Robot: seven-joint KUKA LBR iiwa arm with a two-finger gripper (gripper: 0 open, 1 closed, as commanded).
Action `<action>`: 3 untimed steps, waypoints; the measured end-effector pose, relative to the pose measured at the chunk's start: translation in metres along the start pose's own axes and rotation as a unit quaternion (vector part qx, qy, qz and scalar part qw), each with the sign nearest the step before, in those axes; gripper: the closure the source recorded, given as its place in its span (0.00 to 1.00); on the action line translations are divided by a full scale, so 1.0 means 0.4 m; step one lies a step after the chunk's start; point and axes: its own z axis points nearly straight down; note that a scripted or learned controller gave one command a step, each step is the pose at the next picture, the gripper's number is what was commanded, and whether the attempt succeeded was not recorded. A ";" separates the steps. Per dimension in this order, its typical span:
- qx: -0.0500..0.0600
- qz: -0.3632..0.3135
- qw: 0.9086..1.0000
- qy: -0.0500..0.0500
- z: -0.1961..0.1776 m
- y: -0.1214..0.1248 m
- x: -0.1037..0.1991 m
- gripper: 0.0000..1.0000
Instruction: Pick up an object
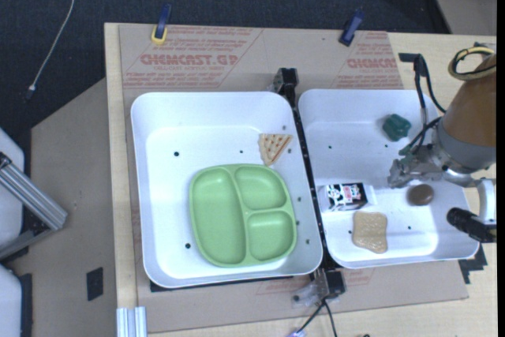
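White bins sit side by side. Over the right bin (339,249), the gripper (404,170) hovers just left of a brown round piece (420,195); whether it is open, I cannot tell. A green divided plate (241,213) fills the left bin (150,170).

My arm (472,118) comes in from 3 o'clock, and my claw (404,171) points toward 9 o'clock.

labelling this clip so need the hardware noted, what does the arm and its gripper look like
The arm enters from the right: a broad orange-tan band above a grey wrist section. The gripper is a small grey metal assembly, blurred at this size. Thin black cables run along the arm, and a yellowish cable loop sits near its top.
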 end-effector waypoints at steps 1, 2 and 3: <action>-0.001 -0.001 1.000 0.000 -0.156 0.013 -0.012 1.00; -0.003 -0.001 1.000 0.000 -0.316 0.010 -0.008 1.00; -0.002 -0.001 1.000 0.000 -0.445 -0.011 -0.009 1.00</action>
